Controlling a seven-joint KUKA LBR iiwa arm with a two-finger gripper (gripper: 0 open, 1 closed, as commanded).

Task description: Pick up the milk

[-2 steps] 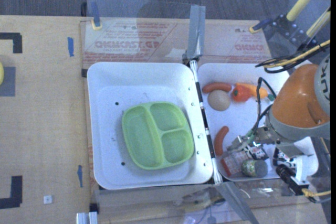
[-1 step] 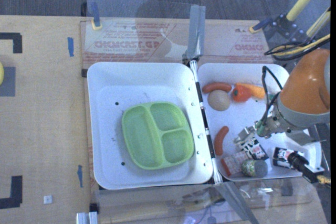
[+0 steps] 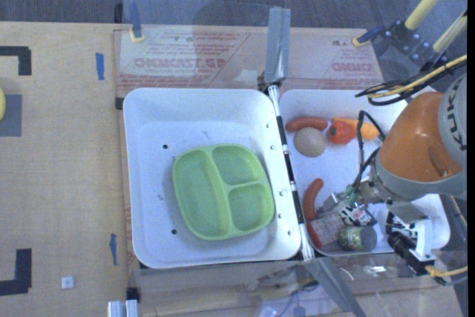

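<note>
We're low over the right bin (image 3: 297, 104), arm in from the right, wrist down in the front corner. Milk looks like the small carton with the black-and-white print (image 3: 356, 215), lying near the bin's front wall, packed tight: green-lidded can (image 3: 358, 237) just in front of it, red packet (image 3: 323, 228) to its left, sausage (image 3: 312, 197) just beyond that. We're not fully sure of the ID at this size.

To do this well: we want the fingers straddling the carton's narrow sides, not the can. Clutter is touching or nearly so, so come straight down, close slowly, lift vertically. Risk as we judge it: pinching the can or packet along with it, or sliding off the carton.

Tool (image 3: 369, 198): sits right at the carton, under the orange wrist, mostly hidden. We can't tell how far open it is, or whether anything is between the fingers.

Left bin (image 3: 141, 115) has the green divided plate (image 3: 223, 190); not involved.
</note>
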